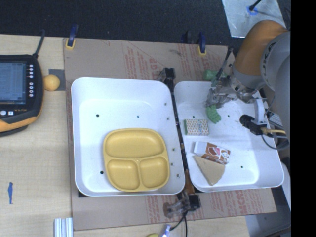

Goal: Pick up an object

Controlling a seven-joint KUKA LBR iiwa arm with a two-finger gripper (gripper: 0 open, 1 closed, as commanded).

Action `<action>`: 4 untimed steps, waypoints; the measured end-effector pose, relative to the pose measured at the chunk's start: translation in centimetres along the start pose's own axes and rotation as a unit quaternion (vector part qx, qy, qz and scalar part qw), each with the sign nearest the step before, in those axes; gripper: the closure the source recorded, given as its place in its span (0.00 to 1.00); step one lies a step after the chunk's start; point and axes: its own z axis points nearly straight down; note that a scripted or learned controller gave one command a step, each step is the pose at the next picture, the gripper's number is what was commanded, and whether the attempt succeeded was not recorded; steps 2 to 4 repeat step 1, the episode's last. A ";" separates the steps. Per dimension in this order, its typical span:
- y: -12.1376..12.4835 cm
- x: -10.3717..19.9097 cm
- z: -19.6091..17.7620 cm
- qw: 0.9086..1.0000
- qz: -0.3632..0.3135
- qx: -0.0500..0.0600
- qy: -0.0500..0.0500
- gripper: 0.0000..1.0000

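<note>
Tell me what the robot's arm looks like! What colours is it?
The arm is big, round and smooth, mostly grey, with a bright orange band like a collar. Lower down it narrows to the gripper, a knobbly grey metal piece with thin dark cables. A black part with white pieces sticks out beside it.
</note>
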 end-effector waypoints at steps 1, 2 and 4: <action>-3.3 8.5 -9.0 1.000 -0.001 0.000 0.001 1.00; -3.3 8.5 -9.0 1.000 -0.001 0.000 0.001 1.00; -3.3 8.5 -9.0 1.000 -0.001 0.000 0.001 1.00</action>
